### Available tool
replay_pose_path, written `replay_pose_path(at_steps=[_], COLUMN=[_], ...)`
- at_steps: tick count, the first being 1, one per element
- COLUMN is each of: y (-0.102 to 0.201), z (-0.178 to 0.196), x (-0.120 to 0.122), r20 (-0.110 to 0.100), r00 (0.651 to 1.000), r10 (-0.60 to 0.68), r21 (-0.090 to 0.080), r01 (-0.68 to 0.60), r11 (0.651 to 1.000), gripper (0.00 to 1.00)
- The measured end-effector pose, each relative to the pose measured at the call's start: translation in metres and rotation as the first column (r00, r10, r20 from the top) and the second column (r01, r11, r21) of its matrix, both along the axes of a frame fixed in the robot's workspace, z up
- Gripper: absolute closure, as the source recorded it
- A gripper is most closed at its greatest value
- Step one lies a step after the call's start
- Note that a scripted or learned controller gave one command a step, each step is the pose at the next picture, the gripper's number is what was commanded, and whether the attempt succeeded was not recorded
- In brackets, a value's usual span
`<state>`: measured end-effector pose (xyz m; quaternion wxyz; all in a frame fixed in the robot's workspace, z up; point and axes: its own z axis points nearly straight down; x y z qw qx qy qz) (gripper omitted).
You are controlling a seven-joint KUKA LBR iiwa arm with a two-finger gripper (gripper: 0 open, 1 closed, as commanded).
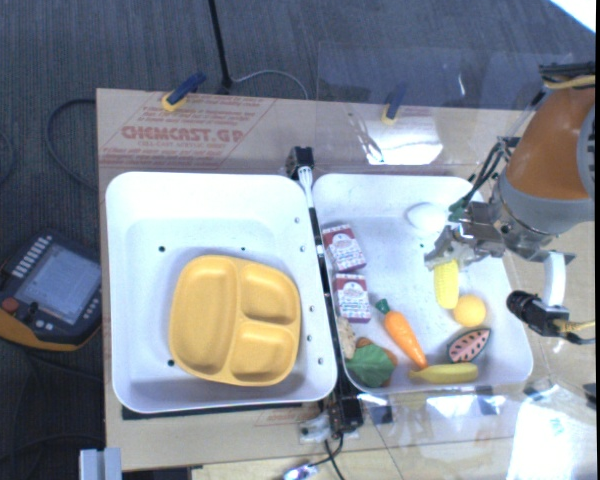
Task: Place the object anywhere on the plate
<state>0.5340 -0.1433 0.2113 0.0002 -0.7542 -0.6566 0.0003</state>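
The yellow compartment plate lies in the left bin. In the right bin my gripper hangs low at the right side, directly over the top end of a yellow corn cob. Nothing visibly hangs from the gripper. Just below the cob sits an orange-yellow round fruit. A white egg-like object lies behind the gripper.
The right bin also holds two red-and-white cartons, a carrot, a green vegetable, a banana and a watermelon slice. A divider rail separates the bins. A teach pendant lies left of the bench.
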Motion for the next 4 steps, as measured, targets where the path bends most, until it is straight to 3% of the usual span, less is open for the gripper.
replay_pose_path(at_steps=[1, 2, 3, 4], y=[0.000, -0.021, -0.012, -0.038], z=[0.000, -0.084, -0.082, -0.078], x=[0.000, -0.051, -0.050, -0.050], r20=[0.000, -0.001, 0.000, 0.001], r00=[1.000, 0.985, 0.845, 0.654], r10=[0.000, 0.172, 0.535, 0.757], r21=[0.000, 0.001, 0.001, 0.000], r01=[0.000, -0.172, -0.535, -0.757], r11=[1.000, 0.985, 0.845, 0.654], gripper=[0.00, 0.00, 0.00, 0.00])
